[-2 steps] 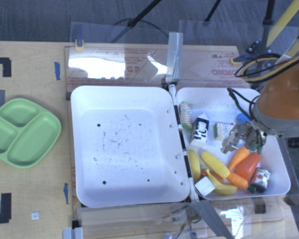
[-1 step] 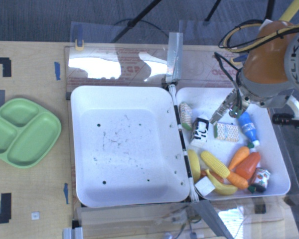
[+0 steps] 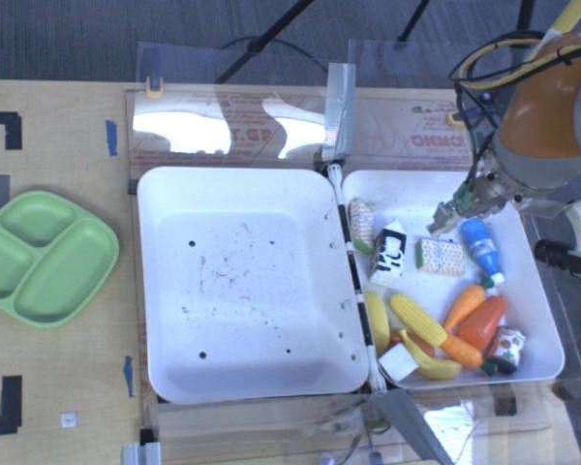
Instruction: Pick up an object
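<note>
Blue bottle point(image 3: 481, 247) lies in right bin point(image 3: 547, 342), gripper point(image 3: 449, 215) just above-left; finger state: cannot tell. Wooden table point(image 3: 58, 134), dark carpet behind. Green tray point(image 3: 45, 257) sits left; corn point(image 3: 418, 319), carrot point(image 3: 465, 305) crowd nearby.

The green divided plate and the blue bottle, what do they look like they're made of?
The green plate looks like moulded plastic: one even matte colour, with soft rounded dividers. The blue bottle also looks like plastic, with a smooth, slightly shiny body and a white cap, though that is hard to confirm at this size.

One fixed camera overlooks both bins point(image 3: 242, 187) obliquely.
</note>
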Motion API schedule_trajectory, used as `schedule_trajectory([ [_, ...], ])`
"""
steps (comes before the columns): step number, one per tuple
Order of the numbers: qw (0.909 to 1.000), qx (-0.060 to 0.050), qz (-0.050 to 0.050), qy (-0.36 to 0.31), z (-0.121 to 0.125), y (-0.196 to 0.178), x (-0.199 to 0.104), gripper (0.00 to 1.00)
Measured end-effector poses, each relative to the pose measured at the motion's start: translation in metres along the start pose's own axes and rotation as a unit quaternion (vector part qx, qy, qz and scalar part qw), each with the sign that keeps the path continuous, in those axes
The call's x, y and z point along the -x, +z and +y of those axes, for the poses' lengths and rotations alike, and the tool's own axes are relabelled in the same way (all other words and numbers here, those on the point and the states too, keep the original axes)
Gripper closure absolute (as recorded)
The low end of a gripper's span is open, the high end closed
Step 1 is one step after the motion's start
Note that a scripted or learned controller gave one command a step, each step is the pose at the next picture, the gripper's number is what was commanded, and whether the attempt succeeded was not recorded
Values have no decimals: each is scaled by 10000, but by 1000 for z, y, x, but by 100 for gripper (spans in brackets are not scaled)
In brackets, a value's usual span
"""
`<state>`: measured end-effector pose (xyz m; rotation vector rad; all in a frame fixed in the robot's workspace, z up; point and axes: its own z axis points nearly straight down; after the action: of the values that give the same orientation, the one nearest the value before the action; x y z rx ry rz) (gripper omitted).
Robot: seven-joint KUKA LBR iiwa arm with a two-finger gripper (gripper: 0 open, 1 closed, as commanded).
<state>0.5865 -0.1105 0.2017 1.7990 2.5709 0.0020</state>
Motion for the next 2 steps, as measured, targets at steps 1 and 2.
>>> schedule_trajectory([
  [1, 10000, -1, 1, 1, 0, 0, 0, 0],
  [2, 9903, -22, 10, 1391, 17, 17, -38, 0],
])
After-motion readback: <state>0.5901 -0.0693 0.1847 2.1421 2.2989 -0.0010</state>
